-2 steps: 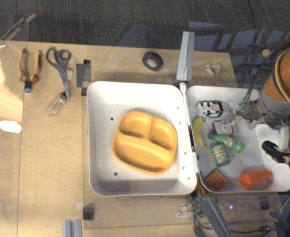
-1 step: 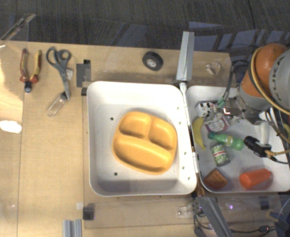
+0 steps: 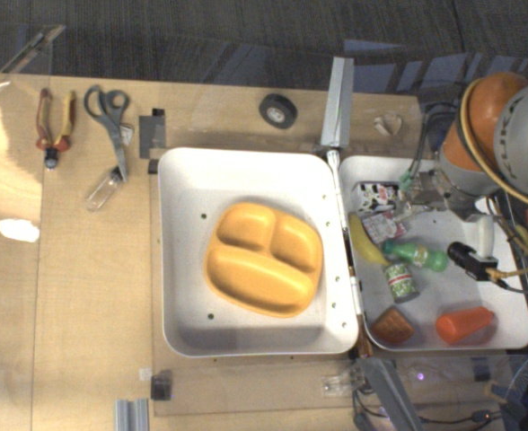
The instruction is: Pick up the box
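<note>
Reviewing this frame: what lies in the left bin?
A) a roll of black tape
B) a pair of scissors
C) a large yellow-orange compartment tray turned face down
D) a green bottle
C: the yellow-orange tray sits alone in the middle of the left bin, while the green bottle lies in the right bin and the scissors and tape roll rest on the bench.

The grey arm (image 3: 526,142) is reaching in from the right, its rounded body bulking large at the upper right edge. The orange band (image 3: 484,119) above the wrist is showing as a bright curve, with dark cables looping beside it. Below the band, the hand (image 3: 414,196) is hanging low, pointing leftward and down; its tip is too cluttered to read clearly.
</note>
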`<state>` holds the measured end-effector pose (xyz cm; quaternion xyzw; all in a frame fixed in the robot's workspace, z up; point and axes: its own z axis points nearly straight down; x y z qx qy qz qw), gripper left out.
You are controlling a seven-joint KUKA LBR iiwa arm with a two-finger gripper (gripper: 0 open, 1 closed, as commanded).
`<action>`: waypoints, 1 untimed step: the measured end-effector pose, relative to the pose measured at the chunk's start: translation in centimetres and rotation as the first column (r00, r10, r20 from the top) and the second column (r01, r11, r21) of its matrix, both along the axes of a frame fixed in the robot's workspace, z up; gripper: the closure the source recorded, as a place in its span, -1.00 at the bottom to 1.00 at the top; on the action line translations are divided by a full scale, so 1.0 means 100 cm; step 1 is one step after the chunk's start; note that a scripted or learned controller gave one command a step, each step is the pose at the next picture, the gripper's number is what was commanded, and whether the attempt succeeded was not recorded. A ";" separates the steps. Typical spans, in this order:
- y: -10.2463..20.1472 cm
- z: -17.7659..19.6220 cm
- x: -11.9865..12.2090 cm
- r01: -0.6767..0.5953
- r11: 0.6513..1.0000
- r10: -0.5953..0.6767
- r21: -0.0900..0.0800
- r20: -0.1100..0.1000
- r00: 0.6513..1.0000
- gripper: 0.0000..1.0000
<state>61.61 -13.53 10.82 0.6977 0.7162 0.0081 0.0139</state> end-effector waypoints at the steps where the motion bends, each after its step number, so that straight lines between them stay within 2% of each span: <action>1: 0.000 0.000 0.000 0.000 1.000 0.000 0.000 0.000 1.000 -1.00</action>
